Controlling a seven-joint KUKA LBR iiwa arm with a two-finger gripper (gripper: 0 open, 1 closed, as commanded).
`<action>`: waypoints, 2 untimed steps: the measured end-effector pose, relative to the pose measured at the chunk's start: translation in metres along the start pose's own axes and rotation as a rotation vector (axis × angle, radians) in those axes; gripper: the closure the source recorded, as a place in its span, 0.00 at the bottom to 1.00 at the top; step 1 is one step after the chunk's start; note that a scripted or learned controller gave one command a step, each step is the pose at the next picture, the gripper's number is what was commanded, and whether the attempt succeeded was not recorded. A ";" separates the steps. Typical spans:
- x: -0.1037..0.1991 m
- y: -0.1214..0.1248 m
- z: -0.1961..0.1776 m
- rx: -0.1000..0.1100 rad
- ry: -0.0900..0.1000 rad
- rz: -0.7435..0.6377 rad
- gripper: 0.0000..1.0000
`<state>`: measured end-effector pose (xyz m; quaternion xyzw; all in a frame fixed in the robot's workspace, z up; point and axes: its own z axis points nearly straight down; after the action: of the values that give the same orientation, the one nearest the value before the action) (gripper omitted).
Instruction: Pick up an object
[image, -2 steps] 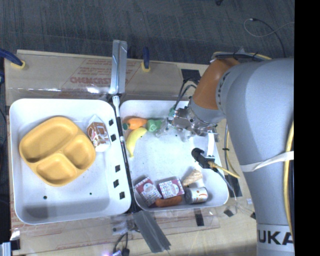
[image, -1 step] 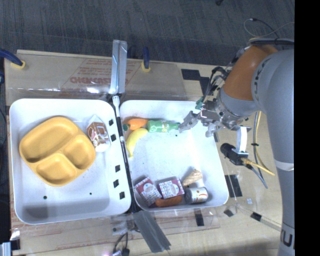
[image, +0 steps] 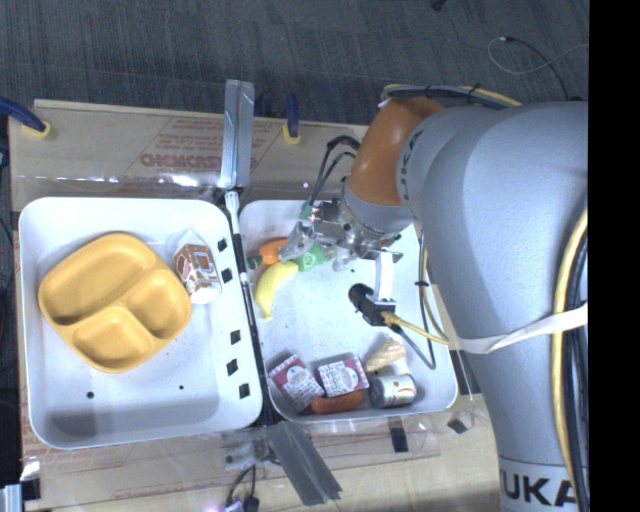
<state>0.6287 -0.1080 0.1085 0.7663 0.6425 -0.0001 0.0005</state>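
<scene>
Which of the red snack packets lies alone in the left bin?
The packet beside the yellow tray; the other two packets lie together in the right bin.

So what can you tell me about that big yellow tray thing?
The yellow tray lies flat in the left bin, towards its far left side, turned at a slant. It looks like smooth moulded plastic, mustard yellow, with rounded corners and three shallow compartments split by raised ridges. Nothing sits in the compartments. A small brown and white packet rests against its upper right edge. The gripper is over in the other bin, well away from it.
</scene>
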 end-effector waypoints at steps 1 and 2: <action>0.000 -0.003 0.012 0.006 -0.002 -0.047 0.00; 0.020 0.018 0.021 0.019 0.002 -0.200 0.00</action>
<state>0.6500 -0.0918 0.0878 0.6982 0.7158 -0.0057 -0.0074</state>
